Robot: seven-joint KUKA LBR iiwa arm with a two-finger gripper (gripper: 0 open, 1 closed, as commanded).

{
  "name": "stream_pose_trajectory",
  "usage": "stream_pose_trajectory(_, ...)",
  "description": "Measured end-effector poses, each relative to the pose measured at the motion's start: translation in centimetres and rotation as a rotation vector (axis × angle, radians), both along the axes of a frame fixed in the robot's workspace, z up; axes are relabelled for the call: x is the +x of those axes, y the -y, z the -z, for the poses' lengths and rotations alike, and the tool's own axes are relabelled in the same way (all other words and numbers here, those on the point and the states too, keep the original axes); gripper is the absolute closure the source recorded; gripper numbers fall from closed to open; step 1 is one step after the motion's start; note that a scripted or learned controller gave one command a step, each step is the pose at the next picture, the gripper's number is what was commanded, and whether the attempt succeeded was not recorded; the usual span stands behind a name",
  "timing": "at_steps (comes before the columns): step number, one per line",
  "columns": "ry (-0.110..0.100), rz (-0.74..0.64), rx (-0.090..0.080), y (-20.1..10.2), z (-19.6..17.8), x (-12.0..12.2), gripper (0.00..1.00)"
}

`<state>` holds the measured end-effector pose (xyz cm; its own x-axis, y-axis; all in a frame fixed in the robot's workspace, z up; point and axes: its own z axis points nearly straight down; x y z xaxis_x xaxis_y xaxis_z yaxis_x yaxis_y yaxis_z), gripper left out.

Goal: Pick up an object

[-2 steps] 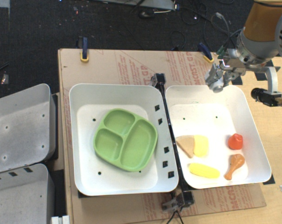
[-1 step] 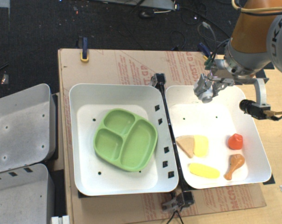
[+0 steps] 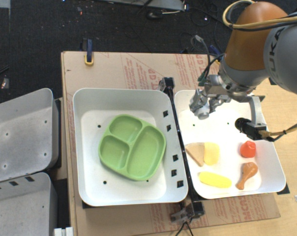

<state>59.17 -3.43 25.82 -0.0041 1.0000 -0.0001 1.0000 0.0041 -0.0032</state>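
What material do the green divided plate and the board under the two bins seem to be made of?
The green divided plate looks like moulded plastic with a smooth, slightly matte finish: one even colour, rounded compartment edges. The board under the bins looks like brown cardboard or fibreboard: dull tan surface with faded red printing. Neither is certain from the look alone.

Divided plate [image 3: 133,147] in left bin [image 3: 84,107]; food items [image 3: 215,180] in right bin [image 3: 276,178].
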Motion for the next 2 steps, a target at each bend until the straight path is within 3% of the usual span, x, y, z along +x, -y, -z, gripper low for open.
stream_pose_trajectory(1,0.0,-0.001,0.001,-4.4,-0.3,-2.9,1.0)
stream_pose_trajectory(2,-0.001,-0.003,0.001,-9.4,1.6,-5.5,1.0)
